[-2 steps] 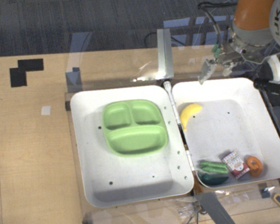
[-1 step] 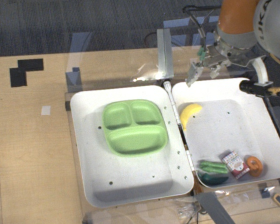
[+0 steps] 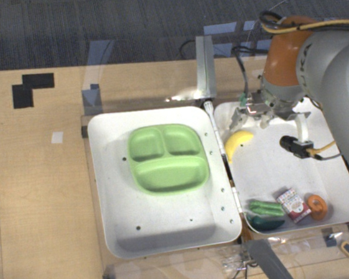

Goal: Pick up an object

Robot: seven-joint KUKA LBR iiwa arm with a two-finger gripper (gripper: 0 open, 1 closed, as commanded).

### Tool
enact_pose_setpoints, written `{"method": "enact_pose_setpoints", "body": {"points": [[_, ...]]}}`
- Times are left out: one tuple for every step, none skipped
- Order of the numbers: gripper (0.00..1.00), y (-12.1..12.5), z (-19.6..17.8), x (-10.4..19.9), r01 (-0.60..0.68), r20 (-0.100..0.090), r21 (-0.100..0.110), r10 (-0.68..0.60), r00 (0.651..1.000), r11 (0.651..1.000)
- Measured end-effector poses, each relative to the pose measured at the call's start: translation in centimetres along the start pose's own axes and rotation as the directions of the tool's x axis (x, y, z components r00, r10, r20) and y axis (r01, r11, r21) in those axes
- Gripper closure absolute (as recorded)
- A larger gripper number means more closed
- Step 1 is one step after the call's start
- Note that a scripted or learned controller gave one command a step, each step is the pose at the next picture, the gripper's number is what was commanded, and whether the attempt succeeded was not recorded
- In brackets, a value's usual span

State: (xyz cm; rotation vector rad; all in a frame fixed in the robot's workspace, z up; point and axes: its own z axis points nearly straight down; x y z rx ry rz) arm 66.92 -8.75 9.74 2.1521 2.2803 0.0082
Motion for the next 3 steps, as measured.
{"method": "enact_pose_setpoints", "body": {"points": [[0.0,-10.3,0.5,-1.2,0.364,0.004,-0.005,-0.364,0.931,0.931],[1.0,-10.0,-0.8,-0.9,0.366,0.003,-0.013,-0.366,0.931,0.931],[1.0,-3.4,-9.0,3.9,0.229,-0.001,0.001,-0.229,0.974,0.974]]}}
